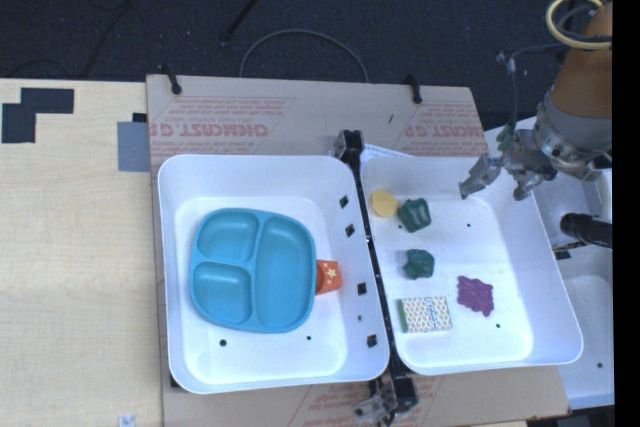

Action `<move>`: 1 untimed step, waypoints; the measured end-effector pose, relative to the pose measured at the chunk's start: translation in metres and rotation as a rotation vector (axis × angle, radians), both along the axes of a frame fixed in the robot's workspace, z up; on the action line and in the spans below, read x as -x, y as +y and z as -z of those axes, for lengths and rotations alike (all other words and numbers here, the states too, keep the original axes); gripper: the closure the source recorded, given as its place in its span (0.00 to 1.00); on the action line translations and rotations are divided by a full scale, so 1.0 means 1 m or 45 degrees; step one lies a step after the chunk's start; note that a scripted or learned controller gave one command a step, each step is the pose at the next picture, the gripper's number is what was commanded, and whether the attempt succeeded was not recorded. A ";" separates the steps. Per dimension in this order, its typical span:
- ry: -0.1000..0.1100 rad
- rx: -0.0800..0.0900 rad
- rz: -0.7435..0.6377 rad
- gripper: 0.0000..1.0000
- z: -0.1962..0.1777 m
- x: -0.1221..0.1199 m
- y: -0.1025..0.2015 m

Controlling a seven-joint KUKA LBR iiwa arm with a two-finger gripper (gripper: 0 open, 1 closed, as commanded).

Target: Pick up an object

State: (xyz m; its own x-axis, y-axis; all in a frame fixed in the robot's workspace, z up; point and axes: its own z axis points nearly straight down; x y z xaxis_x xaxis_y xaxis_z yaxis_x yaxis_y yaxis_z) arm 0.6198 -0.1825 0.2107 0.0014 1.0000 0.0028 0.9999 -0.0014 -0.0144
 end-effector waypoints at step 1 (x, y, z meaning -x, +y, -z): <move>-0.017 0.004 -0.002 0.00 -0.008 -0.003 0.000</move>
